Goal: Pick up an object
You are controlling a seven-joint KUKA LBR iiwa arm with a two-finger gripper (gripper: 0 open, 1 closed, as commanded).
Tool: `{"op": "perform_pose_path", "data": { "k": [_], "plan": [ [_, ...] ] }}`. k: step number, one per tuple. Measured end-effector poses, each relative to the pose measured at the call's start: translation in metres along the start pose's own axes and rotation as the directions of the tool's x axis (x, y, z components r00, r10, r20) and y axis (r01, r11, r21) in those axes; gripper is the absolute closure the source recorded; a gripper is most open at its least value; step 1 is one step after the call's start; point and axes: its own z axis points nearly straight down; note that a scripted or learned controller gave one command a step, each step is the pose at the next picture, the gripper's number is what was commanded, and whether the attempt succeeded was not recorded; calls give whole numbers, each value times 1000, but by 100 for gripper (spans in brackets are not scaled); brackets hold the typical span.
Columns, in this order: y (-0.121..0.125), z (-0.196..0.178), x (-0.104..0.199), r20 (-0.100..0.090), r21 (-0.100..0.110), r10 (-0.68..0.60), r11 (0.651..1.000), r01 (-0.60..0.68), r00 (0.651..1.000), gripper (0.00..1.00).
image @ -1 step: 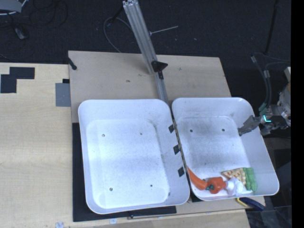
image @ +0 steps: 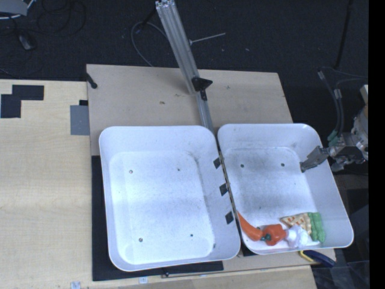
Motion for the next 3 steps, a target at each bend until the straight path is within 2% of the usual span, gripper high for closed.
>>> {"op": "perform_pose_path", "data": {
  "k": [2,3],
  "plan": [
    [13,94,10,-1,4,-2,1000,2,1000,0],
    [6,140,16,-1,4,-1,1000,1,1000,0]
  ]
}}
